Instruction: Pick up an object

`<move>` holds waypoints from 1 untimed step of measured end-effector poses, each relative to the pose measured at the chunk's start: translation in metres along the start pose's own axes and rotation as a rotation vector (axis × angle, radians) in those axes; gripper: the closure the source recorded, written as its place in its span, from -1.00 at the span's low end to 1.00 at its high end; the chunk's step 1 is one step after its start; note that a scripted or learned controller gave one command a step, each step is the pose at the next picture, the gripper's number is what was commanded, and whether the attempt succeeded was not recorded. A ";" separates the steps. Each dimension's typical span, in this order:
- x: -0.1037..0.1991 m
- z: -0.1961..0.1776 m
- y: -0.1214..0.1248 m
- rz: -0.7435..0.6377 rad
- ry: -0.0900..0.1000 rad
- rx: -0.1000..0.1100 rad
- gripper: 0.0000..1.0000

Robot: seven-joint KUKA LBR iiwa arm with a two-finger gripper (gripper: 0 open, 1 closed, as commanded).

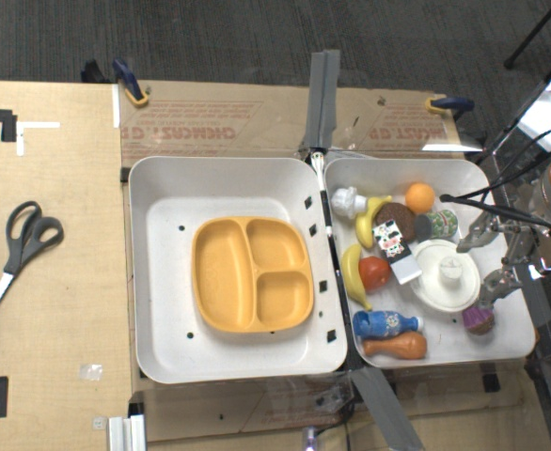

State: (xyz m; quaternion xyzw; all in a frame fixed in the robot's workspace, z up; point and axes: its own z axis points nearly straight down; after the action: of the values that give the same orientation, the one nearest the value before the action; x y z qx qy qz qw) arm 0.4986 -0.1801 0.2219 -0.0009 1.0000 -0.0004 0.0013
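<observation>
The right bin (pixel 511 350) holds several small items: an orange ball (pixel 420 197), a banana (pixel 368 218), a red tomato (pixel 374 271), a round white dish (pixel 448 276), a blue bottle (pixel 384 323), a brown drumstick (pixel 398 347) and a purple piece (pixel 479 320). My gripper (pixel 483 265) reaches in from the right over the bin's right side, just right of the white dish and above the purple piece. Its two fingers stand apart, open, with nothing between them.
The left bin (pixel 153 252) carries a yellow divided plate (pixel 254 273). Scissors (pixel 22 242) lie on the bench at far left. A green-and-white can (pixel 442 224) and a dark round item (pixel 395 222) crowd the right bin's middle. Cables hang at the right edge.
</observation>
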 end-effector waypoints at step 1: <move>-0.030 0.129 0.042 0.026 -0.002 0.000 -1.00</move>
State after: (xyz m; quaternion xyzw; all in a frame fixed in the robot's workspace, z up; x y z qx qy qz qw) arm 0.5286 -0.1379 0.0928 0.0122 0.9999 -0.0002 0.0023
